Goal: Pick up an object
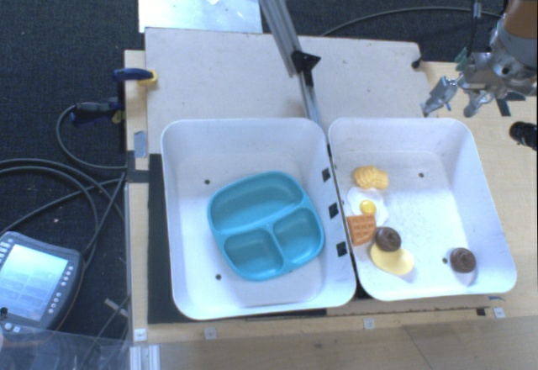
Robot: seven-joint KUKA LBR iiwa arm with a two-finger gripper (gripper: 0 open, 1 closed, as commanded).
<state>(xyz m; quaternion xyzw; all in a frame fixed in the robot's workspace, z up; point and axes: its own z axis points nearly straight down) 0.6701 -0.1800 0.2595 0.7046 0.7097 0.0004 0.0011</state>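
While our gripper hangs above the far right corner of the right bin, every object we could pick lies well away from it, near the bin's left wall and front. The main risk, as we judge it, is crowding: the yellow piece, egg, waffle, a brown donut and a yellow disc sit touching or overlapping beside the wall, so a descent there could catch two things, or strike the wall. Flat pieces may also slip from the fingers. The lone donut at the front right looks the safer target. The blue tray lies in the left bin. Our gripper's two fingers are spread apart, holding nothing and touching nothing.
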